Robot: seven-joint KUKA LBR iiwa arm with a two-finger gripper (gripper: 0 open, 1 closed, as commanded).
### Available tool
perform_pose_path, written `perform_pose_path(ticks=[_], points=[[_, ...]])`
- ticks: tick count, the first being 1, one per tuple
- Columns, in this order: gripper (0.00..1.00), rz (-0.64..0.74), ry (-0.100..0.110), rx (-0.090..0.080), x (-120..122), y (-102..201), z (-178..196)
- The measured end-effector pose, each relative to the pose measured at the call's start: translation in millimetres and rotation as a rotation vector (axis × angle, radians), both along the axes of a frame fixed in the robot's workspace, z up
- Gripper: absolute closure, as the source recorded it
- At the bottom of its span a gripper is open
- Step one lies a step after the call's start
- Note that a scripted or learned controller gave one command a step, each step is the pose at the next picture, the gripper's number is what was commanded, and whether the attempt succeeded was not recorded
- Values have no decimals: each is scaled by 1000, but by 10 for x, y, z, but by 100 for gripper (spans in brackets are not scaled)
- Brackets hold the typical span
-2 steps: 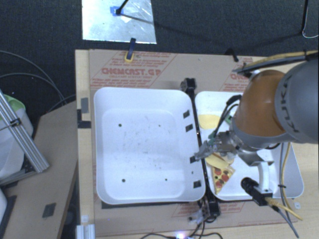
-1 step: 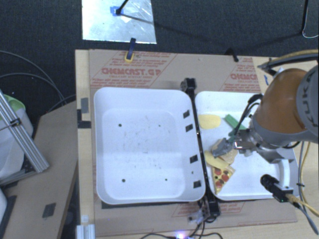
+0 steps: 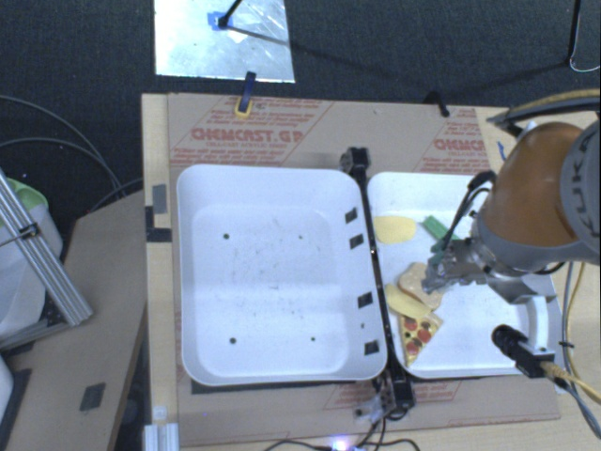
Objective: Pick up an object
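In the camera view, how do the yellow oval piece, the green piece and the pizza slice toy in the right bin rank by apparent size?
Largest to smallest:
1. pizza slice toy
2. yellow oval piece, close to the pizza slice in size, so these two are not certain
3. green piece, clearly smallest, though the gripper area may cover its end

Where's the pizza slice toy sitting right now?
In the camera view, the pizza slice toy lies in the right bin, near its lower-left corner, just below the tan piece under the gripper.
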State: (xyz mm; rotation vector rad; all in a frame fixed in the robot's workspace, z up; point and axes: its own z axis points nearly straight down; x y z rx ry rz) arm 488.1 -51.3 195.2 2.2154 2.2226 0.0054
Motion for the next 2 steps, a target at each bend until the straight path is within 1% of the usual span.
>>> perform_pose_path(ticks=[1,2], points=[[100,0,5,1,-14,72,-114],[100,-7,-10,-4,27,-352,-1023]])
